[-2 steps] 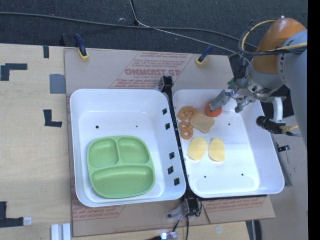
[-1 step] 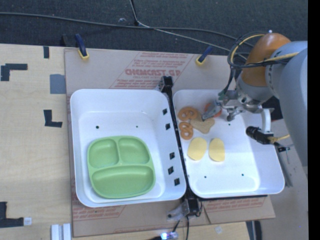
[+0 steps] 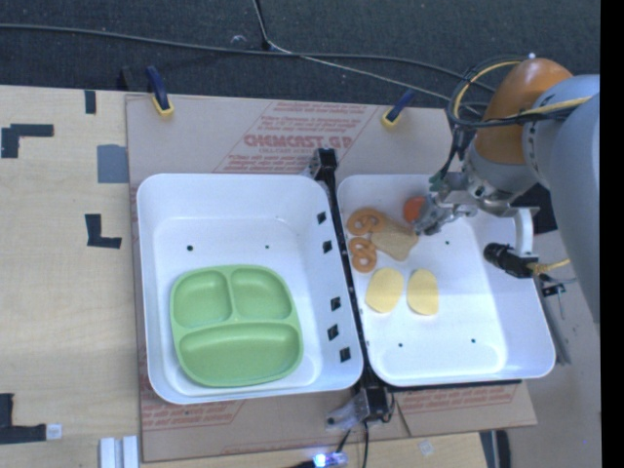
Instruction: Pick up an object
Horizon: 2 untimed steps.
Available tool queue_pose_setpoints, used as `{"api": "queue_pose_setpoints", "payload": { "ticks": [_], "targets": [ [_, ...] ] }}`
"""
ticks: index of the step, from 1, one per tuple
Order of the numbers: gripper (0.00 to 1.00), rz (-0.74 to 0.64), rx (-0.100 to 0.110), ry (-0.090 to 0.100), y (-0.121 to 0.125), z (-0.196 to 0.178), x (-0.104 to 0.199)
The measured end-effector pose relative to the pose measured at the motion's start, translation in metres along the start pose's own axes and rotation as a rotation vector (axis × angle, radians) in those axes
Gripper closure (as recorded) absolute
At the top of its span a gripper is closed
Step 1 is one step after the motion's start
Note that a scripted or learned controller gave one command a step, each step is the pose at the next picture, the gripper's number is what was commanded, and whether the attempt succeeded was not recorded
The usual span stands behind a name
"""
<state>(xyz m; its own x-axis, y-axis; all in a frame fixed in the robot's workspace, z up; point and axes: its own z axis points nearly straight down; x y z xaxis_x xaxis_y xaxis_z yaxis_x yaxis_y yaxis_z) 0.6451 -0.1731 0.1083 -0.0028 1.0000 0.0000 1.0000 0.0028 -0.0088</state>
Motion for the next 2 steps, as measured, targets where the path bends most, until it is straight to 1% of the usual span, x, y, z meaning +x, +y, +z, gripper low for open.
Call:
{"api": "queue_pose_setpoints", "payload": {
  "ticks": [1, 2],
  "targets": [
    [1.0, 0.0, -0.013, -0.001, -0.002, -0.056, 0.01],
    [1.0, 0.002, -0.013, -0.002, -0.008, -0.113, 0.004]
  ]
}}
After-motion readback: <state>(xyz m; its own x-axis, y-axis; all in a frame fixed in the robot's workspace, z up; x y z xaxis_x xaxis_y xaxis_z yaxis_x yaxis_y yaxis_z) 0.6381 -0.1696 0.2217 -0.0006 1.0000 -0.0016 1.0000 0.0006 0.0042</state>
